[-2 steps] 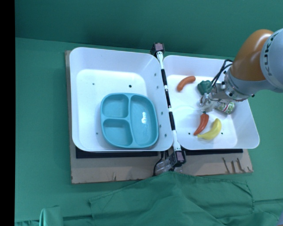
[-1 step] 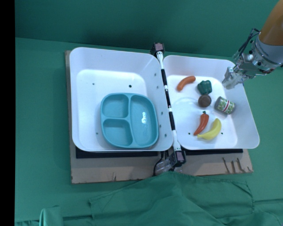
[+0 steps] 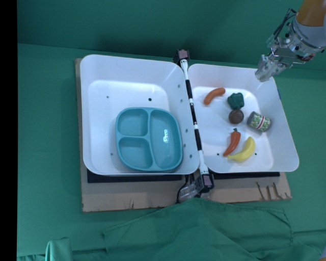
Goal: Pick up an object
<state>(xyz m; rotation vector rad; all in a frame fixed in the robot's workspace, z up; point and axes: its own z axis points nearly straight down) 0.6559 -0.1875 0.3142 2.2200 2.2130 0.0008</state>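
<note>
Up at the top right corner the arm (image 3: 310,12) is cut off by the frame edge, just its orange band and grey wrist showing. Its gripper (image 3: 265,69) hangs over the far rim of the right bin (image 3: 285,153), and from this angle I cannot tell how far its fingers are parted; nothing shows between them. Two white bins sit side by side on the green counter (image 3: 46,127), with a rod (image 3: 193,122) running along their join. Counting the right bin: six items. One orange sausage (image 3: 214,95), one dark green pepper (image 3: 235,100), one brown round thing (image 3: 236,116) that is hard to identify, one small can (image 3: 259,122) lying on its side, one red chilli (image 3: 232,142), one yellow banana (image 3: 244,151) touching it. Left bin (image 3: 102,76): one teal divided plate (image 3: 148,138), three compartments. Green cloth (image 3: 204,229) bunches along the near edge, covering part of the cardboard (image 3: 127,199) beneath.
</note>
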